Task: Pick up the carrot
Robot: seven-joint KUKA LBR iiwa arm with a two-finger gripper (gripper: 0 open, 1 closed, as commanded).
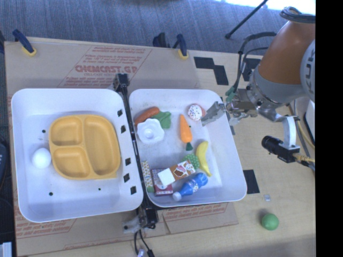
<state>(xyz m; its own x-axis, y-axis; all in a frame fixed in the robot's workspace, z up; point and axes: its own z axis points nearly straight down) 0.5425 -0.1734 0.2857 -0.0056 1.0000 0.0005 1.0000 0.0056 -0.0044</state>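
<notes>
**A:** Eyes on the right bin (pixel 235 167). The carrot (pixel 185 130) lies near the middle of it, orange with a green tip at the near end, running roughly front to back. Nothing is holding it.

**B:** And the end effector (pixel 213 113)?

**A:** Reaching in from the right, hanging over the bin's right rim, up and to the right of the carrot, apart from it. Whether the thing is spread or closed, I cannot tell from this angle.

**B:** Neighbours?

**A:** Busy! A banana (pixel 203 157) just beside the carrot's lower right. A pink sprinkled donut (pixel 195 112) near its top end. To the left, a white fried egg (pixel 150 131), with a sausage (pixel 147 114) and a green leafy piece (pixel 164 119) behind it. Along the front, a small carton (pixel 172 176) and a blue bottle (pixel 191 186) lying down.

**B:** Left bin (pixel 21 143)?

**A:** A yellow divided tray (pixel 86 145), with a white ball (pixel 41 158) touching its left edge. And out on the table (pixel 289 197), a green ball (pixel 269 221), well apart from everything.
</notes>
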